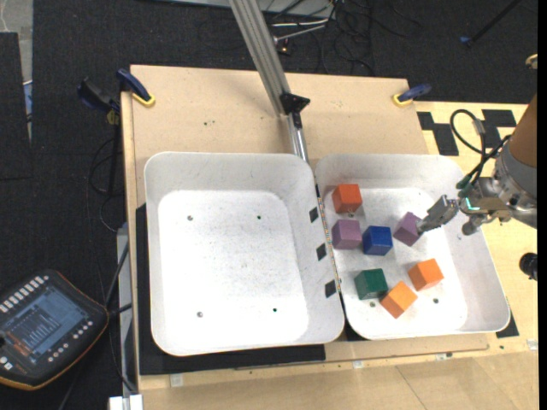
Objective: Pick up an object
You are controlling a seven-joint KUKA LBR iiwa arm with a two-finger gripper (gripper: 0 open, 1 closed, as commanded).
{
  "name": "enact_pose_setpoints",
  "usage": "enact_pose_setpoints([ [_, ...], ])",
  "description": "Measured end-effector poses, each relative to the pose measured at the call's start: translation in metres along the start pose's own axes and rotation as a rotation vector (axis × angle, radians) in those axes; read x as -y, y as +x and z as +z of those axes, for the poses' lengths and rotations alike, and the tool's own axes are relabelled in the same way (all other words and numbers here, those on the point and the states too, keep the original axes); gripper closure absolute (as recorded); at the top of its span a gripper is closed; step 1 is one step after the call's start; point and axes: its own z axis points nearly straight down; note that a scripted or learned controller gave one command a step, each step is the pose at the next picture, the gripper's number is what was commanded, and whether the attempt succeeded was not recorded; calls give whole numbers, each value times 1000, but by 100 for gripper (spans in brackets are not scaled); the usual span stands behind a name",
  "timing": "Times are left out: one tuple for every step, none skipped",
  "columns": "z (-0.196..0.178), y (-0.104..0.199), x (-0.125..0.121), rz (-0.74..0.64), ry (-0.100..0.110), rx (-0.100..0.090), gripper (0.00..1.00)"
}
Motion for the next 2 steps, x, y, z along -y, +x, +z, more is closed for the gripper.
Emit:
enact_pose_setpoints([
  [-2, 0, -1, 1, -3, 1, 0],
  [61, -3, -3, 3, 2, 0, 0],
])
